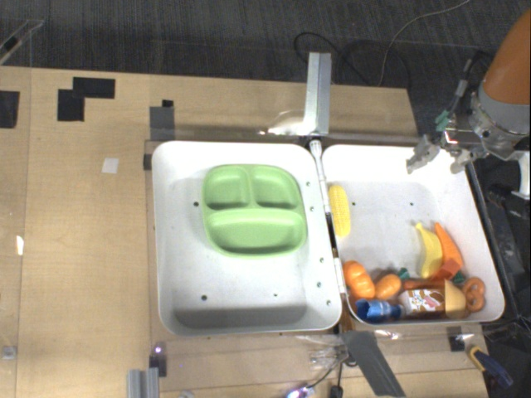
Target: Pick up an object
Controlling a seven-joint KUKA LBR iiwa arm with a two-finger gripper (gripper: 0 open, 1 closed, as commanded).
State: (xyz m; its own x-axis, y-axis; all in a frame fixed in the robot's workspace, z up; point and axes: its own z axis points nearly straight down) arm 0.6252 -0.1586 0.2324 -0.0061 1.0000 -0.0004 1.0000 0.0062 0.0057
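Note:
My gripper [438, 157] hangs over the far right corner of the right bin [382, 181], its two fingers [417, 157] spread apart, open, with nothing between them. Toy foods lie below and nearer the camera: a yellow corn cob [338, 210] against the bin's left wall, and a banana [428, 251] beside a carrot [449, 251] at the right. Along the front wall sit an orange pumpkin-like piece [359, 280], a small orange [387, 286], a blue can [375, 309], a brown bottle [423, 302] and a pretzel [474, 293].
The left bin [178, 247] holds a green divided plate [253, 208]. A metal post [319, 94] stands behind the divider between the bins. Bare white floor lies in the middle of the right bin [386, 222].

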